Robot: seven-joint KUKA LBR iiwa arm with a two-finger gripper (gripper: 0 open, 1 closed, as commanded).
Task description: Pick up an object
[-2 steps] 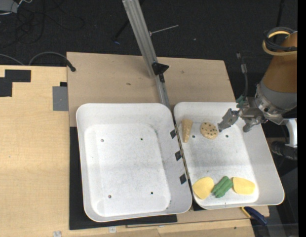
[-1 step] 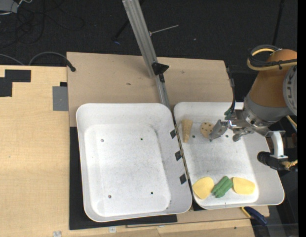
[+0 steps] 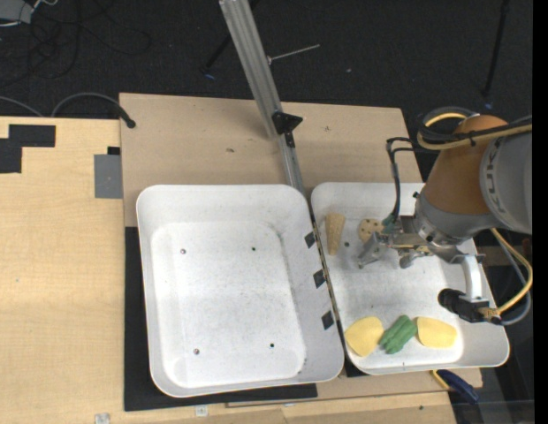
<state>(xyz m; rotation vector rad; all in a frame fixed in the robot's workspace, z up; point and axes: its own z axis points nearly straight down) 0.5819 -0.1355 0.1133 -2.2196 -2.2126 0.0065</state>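
My gripper (image 3: 386,257) is low over the middle of the right bin (image 3: 486,353), open, with bare bin floor between its fingers. A small tan spotted block (image 3: 369,229) lies just beyond its left finger, apart from it. A beige wedge-shaped piece (image 3: 333,232) rests near the bin's left wall. Along the front of the bin lie a yellow piece (image 3: 364,335), a green piece (image 3: 399,334) and another yellow piece (image 3: 437,331), side by side.
The left bin (image 3: 168,203) adjoins the right one, with black clips (image 3: 319,278) along the shared rim. A slanted aluminium bar (image 3: 256,64) rises behind the bins. The arm's orange band (image 3: 464,162) and cables (image 3: 513,299) hang over the right bin's right side.
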